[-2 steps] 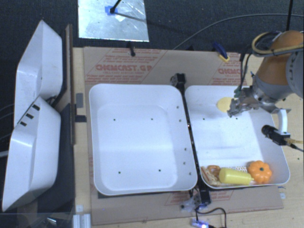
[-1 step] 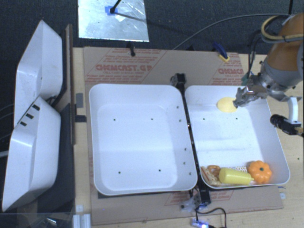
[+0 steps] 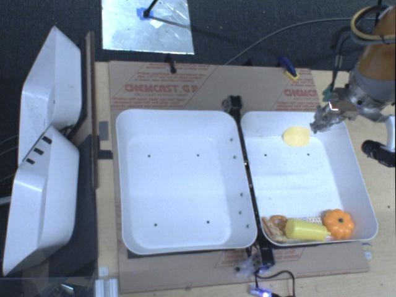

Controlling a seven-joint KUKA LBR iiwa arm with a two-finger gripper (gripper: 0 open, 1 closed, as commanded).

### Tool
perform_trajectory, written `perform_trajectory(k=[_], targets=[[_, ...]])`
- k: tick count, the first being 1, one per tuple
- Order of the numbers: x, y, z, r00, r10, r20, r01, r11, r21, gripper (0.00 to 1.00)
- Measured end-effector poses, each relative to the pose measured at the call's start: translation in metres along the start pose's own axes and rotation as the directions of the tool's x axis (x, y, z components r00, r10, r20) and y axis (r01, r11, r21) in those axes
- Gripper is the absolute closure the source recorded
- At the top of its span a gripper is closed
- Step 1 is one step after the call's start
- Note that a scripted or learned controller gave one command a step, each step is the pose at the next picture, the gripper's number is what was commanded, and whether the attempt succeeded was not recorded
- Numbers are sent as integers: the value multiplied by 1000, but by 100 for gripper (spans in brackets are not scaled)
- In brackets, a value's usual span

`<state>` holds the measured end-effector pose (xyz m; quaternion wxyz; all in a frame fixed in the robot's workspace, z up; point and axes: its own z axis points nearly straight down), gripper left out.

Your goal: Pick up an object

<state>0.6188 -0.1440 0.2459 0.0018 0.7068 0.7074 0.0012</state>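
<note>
In the right bin (image 3: 346, 159), a flat pale yellow round object (image 3: 296, 136) lies near the far wall. Along the bin's near wall sit an orange pumpkin-shaped toy (image 3: 338, 223), a yellow cylinder-like toy (image 3: 304, 230) and a small tan pretzel-like piece (image 3: 275, 223). My gripper (image 3: 320, 123) hangs at the bin's far right corner, just right of the pale yellow object and apart from it. Nothing shows between its fingers.
The left bin (image 3: 130, 166) lies beside the right one, with a black divider (image 3: 247, 172) between them. A metal sheet (image 3: 147, 16) lies beyond the bench. White casings (image 3: 46, 141) stand at the far left. Cables trail near the bench's front edge.
</note>
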Motion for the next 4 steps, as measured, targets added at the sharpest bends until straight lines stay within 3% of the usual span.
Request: perform_trajectory(k=[4], targets=[[218,8,12,1000,-5,-2,5,1000,3,100]])
